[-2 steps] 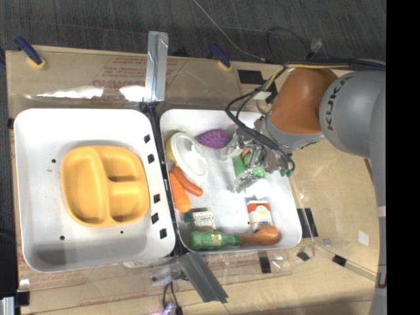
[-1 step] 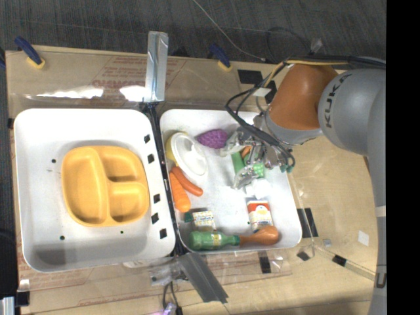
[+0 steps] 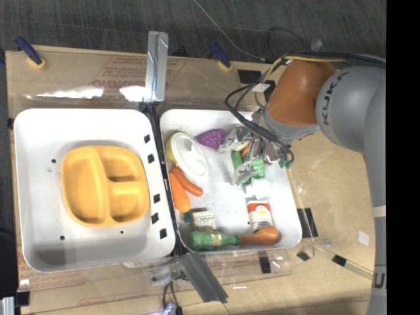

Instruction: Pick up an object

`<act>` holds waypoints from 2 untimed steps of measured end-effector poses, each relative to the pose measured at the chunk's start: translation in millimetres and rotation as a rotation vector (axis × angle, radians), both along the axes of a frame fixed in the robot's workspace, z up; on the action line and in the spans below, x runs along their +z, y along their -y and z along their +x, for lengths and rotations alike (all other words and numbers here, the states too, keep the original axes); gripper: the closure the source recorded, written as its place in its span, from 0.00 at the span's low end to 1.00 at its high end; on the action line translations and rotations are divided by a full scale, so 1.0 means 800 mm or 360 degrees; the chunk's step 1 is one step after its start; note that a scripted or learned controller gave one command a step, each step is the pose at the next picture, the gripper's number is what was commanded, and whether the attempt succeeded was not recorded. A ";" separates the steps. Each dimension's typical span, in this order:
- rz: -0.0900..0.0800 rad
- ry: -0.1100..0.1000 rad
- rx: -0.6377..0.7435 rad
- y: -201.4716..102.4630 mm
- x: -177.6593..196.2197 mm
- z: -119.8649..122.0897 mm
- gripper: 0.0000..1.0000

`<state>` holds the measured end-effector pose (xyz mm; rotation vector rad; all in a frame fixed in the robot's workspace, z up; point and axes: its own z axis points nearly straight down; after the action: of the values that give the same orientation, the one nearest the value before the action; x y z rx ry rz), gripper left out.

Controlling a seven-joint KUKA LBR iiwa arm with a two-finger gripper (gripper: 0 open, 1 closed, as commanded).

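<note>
My gripper [image 3: 247, 157] hangs low over the upper right part of the right bin [image 3: 289, 209], below the orange band of the wrist [image 3: 295, 94]. A small green object [image 3: 257, 170] lies right against the gripper's lower side, and I cannot tell whether it is held. A bit of orange shows at the gripper's middle. A purple grape bunch [image 3: 212, 138] sits just left of the gripper. Further left lies a white lid over a yellow rim [image 3: 187, 153].
Two carrots [image 3: 185, 184] lie along the right bin's left wall. A small can [image 3: 202, 219], a green bottle [image 3: 213, 240], an orange piece [image 3: 260, 236] and a red-labelled white bottle [image 3: 260, 211] fill the near end. A yellow divided plate [image 3: 105, 184] lies in the left bin [image 3: 33, 143].
</note>
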<state>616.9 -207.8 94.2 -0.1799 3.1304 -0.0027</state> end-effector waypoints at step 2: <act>0.0002 -0.0004 -0.0003 -0.028 -0.001 0.009 0.00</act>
<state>623.8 -185.1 93.4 -0.1769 3.1333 -0.0009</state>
